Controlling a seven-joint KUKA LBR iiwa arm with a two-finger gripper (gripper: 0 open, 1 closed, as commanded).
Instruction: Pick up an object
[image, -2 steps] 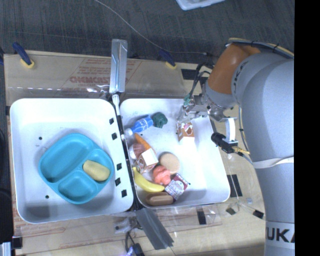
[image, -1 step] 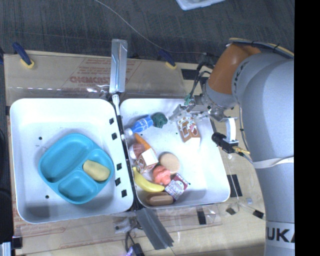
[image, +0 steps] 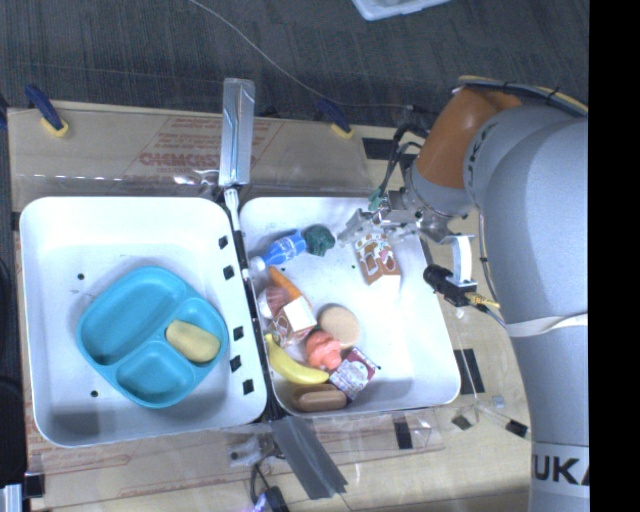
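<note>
Surface (image: 120, 140): brown board under clear sheeting, dark carpet-like floor beyond it at the top of the view. Two shallow white bins sat side by side on it.

Arm (image: 530, 200): grey, orange band near the wrist, reached in from the right over the upper right corner of the right bin (image: 420, 340).

Left bin (image: 50, 300): held a blue divided plate (image: 125, 320), with a yellow rounded item (image: 193, 341) lying in the plate's right-hand compartment.

Right bin: clutter bunched against its left wall. Blue bottle (image: 283, 248) and dark teal lump (image: 319, 239) at the top of the pile; below them an orange carrot-like piece, a tan round item (image: 339, 324), a pink-red item (image: 322, 348), a banana (image: 292, 366), a small printed packet (image: 352, 373) and a brown sausage-shaped piece (image: 319, 400) near the bottom wall.

Tool (image: 378, 232): sat low over the upper right part of the right bin. A small brown-and-white patterned packet (image: 378, 260) was just under it, touching or nearly so. Could not tell whether the tool was open or closed, nor whether it gripped that packet.

Key relation, as judged: the patterned packet lay directly below the tool, its long axis running roughly up-down in the view, apart from the main pile to the left. It looked the nearest candidate; the teal lump was next, just left of the tool.
</note>
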